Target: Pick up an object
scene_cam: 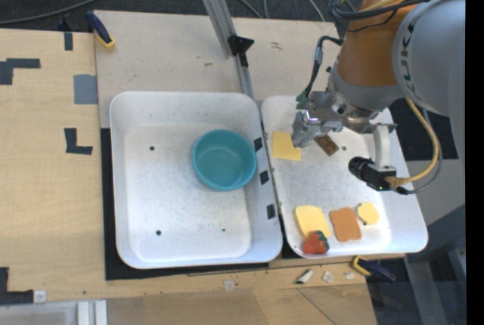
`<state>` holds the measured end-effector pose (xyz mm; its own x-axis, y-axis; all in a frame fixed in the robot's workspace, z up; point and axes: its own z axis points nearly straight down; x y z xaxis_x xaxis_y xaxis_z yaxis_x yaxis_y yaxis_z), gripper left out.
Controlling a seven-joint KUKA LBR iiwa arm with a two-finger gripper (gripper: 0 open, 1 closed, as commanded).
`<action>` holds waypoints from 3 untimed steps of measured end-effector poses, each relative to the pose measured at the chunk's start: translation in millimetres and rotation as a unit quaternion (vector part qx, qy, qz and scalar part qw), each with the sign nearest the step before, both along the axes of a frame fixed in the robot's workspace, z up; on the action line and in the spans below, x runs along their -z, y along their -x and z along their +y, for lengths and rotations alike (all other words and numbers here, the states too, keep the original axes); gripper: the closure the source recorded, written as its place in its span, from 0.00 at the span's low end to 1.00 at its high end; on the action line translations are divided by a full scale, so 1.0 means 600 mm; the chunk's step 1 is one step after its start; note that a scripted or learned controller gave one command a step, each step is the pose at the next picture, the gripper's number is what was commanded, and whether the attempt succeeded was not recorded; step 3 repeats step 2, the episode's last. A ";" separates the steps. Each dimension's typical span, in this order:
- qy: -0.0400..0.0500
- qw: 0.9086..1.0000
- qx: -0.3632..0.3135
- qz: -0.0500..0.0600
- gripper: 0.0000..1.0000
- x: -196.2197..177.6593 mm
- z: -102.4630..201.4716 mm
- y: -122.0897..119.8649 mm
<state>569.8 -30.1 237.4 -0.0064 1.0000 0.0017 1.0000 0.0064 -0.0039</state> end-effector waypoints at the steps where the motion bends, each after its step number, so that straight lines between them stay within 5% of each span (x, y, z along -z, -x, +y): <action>1: 0.000 1.000 0.000 0.000 1.00 0.022 0.088 0.026; 2: 0.000 1.000 -0.001 0.000 1.00 0.015 0.190 0.053; 3: 0.000 1.000 -0.001 0.000 1.00 0.015 0.190 0.053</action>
